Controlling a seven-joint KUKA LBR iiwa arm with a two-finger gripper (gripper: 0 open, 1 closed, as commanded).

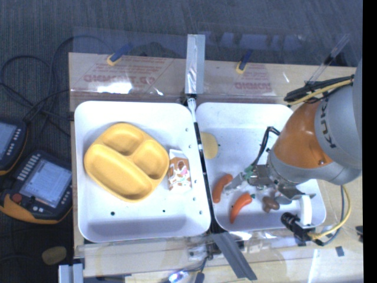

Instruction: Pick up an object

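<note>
**Over the right bin: gripper low among small items, grasp unclear**

Over the right bin (259,114), camera view, the grey arm (330,134) with its orange band reaches in from the right, and the gripper (259,178) sits low near the bin floor. Cannot tell its state; the wrist hides it. An orange-red sausage-shaped piece (221,187) lies just left of the gripper, a second orange piece (240,206) just below it, and a small brown object (270,204) close by on the lower right. None is seen held. A pale yellow round item (208,145) rests against the bin's left wall. The left bin (106,229) holds a yellow divided dish (125,160), with a small printed packet (179,172) touching its right side. Both bins sit side by side on the worktop (82,69). Two handheld controllers (35,184) lie off the worktop, far left.
</note>
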